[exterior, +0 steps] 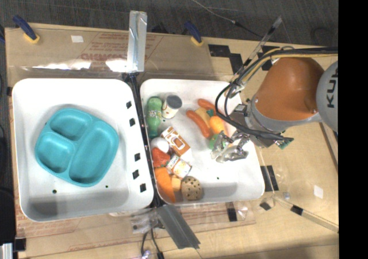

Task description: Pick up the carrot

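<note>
The arm (287, 94) reached in from the right edge of the surface (299, 194) and hung over the right bin (241, 186). Its tool (232, 150) sat low near that bin's right wall, a metallic cluster just below and to the right of a small green item (215, 142). Whether the tool was apart or together could not be told from the slanted view, and nothing could be seen gripped in it.

The carrot (199, 123) lay near the middle of the right bin, towards its far edge, angled with its narrow end pointing to the far left. Beside it lay a second orange piece (206, 104) and a yellowish one (203, 113), all close to the tool's left but apart from it.

Along the right bin's left wall sat a green vegetable (153, 110), a small can (171, 104), a carton (176, 142) and a cookie (191, 188) at the near edge. The left bin (34, 194) carried a teal divided plate (77, 146).
</note>
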`<state>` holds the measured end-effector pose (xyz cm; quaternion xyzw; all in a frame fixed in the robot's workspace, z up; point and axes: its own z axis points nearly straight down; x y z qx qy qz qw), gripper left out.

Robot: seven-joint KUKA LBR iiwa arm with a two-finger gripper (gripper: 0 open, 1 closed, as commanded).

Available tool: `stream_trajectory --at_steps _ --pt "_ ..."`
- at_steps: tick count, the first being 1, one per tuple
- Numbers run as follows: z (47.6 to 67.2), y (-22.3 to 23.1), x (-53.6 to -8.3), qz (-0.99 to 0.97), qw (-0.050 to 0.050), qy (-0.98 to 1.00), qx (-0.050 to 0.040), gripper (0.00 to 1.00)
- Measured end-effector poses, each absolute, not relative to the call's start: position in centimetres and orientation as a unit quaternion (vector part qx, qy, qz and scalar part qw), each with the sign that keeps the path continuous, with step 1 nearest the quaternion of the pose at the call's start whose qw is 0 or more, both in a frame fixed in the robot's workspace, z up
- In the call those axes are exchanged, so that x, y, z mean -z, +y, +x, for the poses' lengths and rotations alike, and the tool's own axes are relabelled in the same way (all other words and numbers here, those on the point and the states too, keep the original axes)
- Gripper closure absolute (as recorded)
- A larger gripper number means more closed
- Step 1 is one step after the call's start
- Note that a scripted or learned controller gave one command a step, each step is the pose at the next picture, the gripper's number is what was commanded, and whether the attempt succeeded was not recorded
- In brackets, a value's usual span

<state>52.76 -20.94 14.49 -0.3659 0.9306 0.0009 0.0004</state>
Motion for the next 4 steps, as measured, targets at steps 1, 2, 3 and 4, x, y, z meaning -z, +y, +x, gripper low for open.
stream_trajectory --at_steps 1,2,3,4 --pt "55.3 -20.8 -11.3 -0.478 0.001 0.878 -0.0004 1.0" --pt "61.0 -21.0 -9.7 -0.53 0.002 0.848 0.0007 1.0" --pt "57.2 -19.6 -13.8 -0.553 0.001 0.833 0.0006 1.0" --pt "59.3 -19.8 -32.5 -0.633 0.003 0.774 0.0042 1.0"
